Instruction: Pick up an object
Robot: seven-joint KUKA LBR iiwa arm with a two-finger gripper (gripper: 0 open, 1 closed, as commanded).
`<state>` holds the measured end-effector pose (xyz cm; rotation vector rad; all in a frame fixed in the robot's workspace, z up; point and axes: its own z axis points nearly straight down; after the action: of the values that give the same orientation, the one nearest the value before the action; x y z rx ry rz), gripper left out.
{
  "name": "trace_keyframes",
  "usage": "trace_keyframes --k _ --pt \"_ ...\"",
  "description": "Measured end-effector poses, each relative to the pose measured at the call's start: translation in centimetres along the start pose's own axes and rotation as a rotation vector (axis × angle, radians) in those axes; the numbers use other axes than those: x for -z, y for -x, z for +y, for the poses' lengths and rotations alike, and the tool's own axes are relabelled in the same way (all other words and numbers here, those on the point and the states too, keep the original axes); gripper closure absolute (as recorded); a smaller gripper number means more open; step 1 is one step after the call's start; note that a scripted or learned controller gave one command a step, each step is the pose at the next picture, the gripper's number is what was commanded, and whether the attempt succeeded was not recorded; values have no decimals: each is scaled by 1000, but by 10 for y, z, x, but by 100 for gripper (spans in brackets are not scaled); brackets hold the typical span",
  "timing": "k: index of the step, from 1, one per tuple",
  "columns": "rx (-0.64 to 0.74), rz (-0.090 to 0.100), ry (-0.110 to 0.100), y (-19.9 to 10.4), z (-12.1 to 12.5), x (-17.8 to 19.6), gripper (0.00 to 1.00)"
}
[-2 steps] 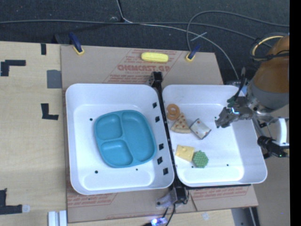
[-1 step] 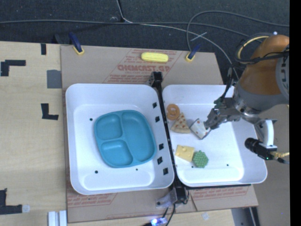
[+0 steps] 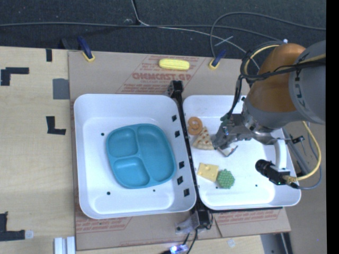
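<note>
The right bin (image 3: 254,197) holds a tan pretzel-like ring (image 3: 195,124), a waffle-patterned tan wedge (image 3: 203,140), a yellow cheese block (image 3: 207,172) and a green broccoli piece (image 3: 225,179). My gripper (image 3: 224,143) hangs low in this bin, just right of the wedge and above the cheese. Nothing shows between its tips.
The left bin (image 3: 85,142) holds a blue divided plate (image 3: 140,155). A yellow corn-like piece (image 3: 174,64) lies on the cardboard behind the bins. A black divider bar (image 3: 183,136) runs between the bins. Cables and a black fitting (image 3: 270,172) sit by the right bin's right side.
</note>
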<state>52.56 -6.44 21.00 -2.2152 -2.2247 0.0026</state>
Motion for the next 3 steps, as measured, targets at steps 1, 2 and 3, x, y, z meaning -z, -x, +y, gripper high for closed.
trace_keyframes --k 1,2,3 --pt "2 1 2 -52 1 13 100" --pt "5 1 1 -115 2 17 100" --pt "2 0 -1 -159 -1 11 100"
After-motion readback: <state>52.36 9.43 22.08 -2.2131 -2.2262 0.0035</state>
